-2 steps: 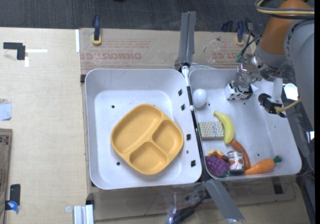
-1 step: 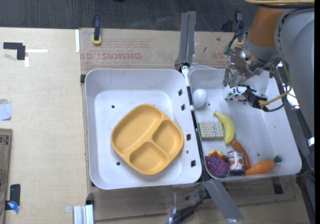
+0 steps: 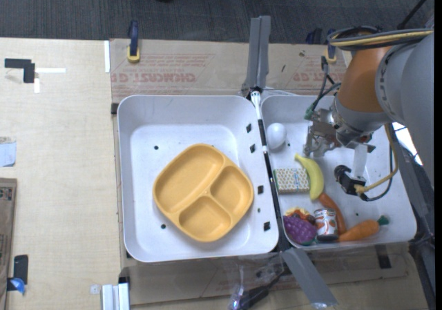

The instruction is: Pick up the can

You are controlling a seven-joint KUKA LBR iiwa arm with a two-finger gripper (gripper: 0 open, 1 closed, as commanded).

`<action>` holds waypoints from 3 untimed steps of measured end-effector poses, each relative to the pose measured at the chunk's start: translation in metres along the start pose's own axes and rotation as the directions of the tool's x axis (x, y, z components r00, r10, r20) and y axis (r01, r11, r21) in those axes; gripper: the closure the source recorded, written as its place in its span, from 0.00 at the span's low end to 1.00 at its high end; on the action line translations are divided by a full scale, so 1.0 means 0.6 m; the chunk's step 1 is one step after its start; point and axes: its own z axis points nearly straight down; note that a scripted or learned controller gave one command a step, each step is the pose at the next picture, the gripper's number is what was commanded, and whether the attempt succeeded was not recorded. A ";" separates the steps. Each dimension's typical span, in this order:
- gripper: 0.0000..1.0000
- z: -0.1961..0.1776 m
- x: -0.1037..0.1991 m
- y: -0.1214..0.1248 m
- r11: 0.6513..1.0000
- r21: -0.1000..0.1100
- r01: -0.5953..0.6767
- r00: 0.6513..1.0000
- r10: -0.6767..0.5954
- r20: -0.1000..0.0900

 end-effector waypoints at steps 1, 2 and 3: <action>0.00 -0.002 -0.106 0.077 0.986 -0.003 0.168 0.986 -0.168 0.002; 0.00 0.007 -0.081 0.097 0.997 0.037 -0.069 0.998 0.069 0.008; 0.00 0.007 -0.076 0.096 0.993 0.034 -0.110 0.994 0.110 0.011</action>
